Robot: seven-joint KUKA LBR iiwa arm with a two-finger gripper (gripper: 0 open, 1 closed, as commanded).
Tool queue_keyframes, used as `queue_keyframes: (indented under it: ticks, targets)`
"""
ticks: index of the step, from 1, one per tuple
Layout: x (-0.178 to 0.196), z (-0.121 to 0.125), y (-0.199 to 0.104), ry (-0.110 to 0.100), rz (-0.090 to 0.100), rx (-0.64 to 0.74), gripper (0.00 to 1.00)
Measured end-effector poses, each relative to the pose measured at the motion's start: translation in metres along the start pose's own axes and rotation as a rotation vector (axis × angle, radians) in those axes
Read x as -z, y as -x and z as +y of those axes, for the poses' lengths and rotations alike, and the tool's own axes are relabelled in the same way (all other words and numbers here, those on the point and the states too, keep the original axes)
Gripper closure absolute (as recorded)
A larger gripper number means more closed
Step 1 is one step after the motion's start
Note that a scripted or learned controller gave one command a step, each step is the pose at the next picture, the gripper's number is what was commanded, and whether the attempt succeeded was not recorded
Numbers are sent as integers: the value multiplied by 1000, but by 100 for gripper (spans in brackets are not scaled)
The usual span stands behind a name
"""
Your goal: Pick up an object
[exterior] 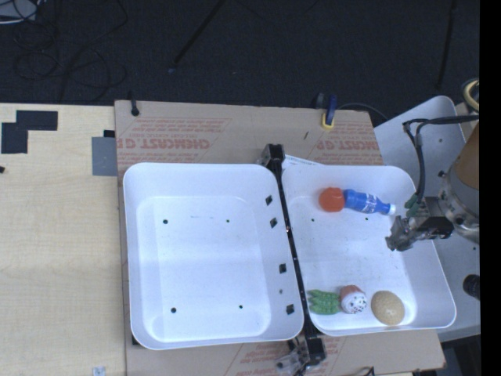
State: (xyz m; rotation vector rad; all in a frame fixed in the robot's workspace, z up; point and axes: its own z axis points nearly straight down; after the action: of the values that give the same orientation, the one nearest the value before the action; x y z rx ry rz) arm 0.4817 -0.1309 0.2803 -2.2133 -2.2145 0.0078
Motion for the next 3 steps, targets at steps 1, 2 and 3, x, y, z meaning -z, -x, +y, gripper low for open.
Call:
queue_keyframes:
  ticks: [1, 2, 3]
  targets:
    - [14, 2, 3, 5, -3, -2, 100]
    - [23, 2, 3, 3, -2, -3, 100]
    - [10, -6, 11, 7, -3, -1, 100]
